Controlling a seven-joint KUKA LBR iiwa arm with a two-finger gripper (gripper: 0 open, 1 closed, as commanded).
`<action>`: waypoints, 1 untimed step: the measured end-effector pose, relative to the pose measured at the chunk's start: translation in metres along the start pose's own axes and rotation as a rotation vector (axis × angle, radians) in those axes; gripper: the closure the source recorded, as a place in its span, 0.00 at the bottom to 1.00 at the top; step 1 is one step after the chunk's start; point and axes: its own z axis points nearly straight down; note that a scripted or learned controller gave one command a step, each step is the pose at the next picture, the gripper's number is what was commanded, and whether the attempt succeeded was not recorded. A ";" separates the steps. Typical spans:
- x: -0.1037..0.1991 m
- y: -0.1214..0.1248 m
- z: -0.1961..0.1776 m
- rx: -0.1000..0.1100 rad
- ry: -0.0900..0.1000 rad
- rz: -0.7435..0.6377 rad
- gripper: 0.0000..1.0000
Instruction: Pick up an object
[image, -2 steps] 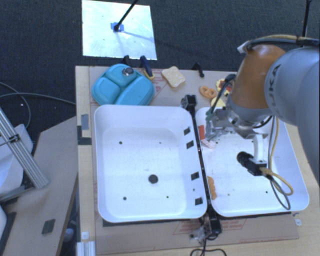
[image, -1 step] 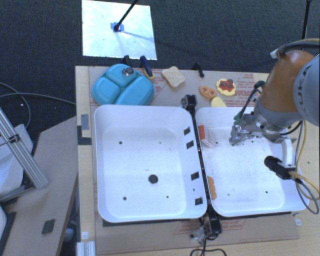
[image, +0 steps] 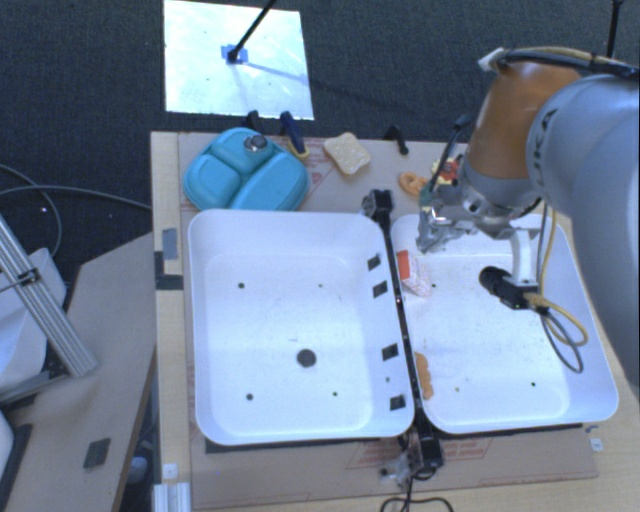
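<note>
Orange-and-white packet (image: 411, 273) beside smooth bin wall (image: 392, 300)

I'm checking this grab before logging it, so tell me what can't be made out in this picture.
- Gripper: small and dark against the arm; open or shut cannot be told.
- Orange-white item in the right bin: too small to identify; contact with the gripper unclear.
- Tan piece by the divider: too small to name.
- Right bin's far corner: hidden by the arm.
- Arm: cut off by the right edge.
</note>
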 end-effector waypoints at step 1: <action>-0.003 -0.003 0.000 0.005 -0.001 0.005 0.00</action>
